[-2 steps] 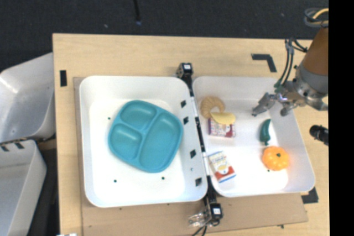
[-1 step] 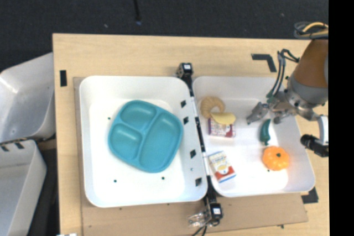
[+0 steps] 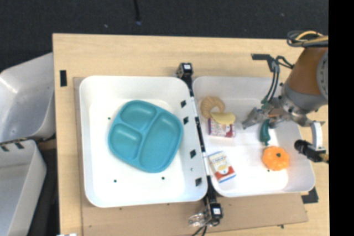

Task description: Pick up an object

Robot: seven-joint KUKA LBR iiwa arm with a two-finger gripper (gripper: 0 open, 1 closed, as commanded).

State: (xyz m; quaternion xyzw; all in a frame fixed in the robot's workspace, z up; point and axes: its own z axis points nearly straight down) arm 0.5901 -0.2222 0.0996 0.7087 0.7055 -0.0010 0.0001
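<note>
The arm [image 3: 307, 77] came in from the right over the right bin [image 3: 243, 188], its far side cut off at the picture's edge, so only the orange band and grey wrist could be seen. The gripper [image 3: 264, 121] hung low over the bin's middle. One grey finger [image 3: 253, 117] slanted out to the left, and a teal piece [image 3: 265, 132] pointed down beside it; whether that teal piece belonged to the gripper or was a loose thing could not be told. The gripper looked spread, with nothing seen between its fingers, though this part was small and blurred.

An orange pumpkin [image 3: 275, 158] lay in the right bin just below the gripper, apart from it. Near the bin's left wall a tan ring [image 3: 211, 105] sat touching a pale yellow piece [image 3: 224, 118], which lay partly over a small red-and-white packet [image 3: 221, 130]. The print on the packet was too small to read. A small carton [image 3: 221, 166] lay tilted lower down, close to the same wall.

In the left bin [image 3: 94, 185] a blue divided tray [image 3: 145, 136] lay flat near the middle, turned at an angle.
</note>
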